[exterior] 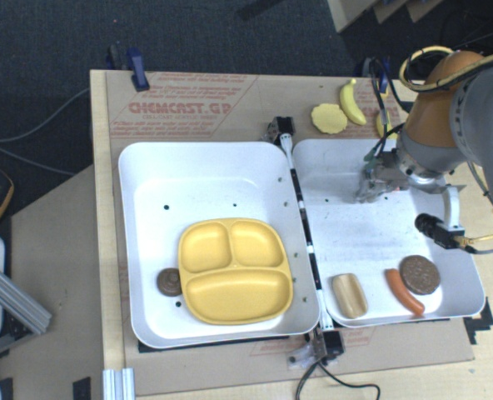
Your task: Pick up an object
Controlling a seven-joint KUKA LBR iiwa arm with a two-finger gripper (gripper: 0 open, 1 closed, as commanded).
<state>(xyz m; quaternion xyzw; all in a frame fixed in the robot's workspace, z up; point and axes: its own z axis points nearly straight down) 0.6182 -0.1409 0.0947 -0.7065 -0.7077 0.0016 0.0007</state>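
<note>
Camera view from above has my pincer (378,182) low over the back part of the right bin (346,232); I cannot tell how it stands, since my wrist hides it. Taking that bin as the landmark: at its front wall lie a tan bread roll (349,295), an orange sausage (404,292) and a brown round patty (419,274), all well apart from my pincer. Behind it, on the tabletop (188,107), sit a banana (352,103) and a yellow slice (329,118). Touching its left side is the left bin (146,182), holding a yellow divided plate (233,269) and a small brown disc (169,282).
</note>
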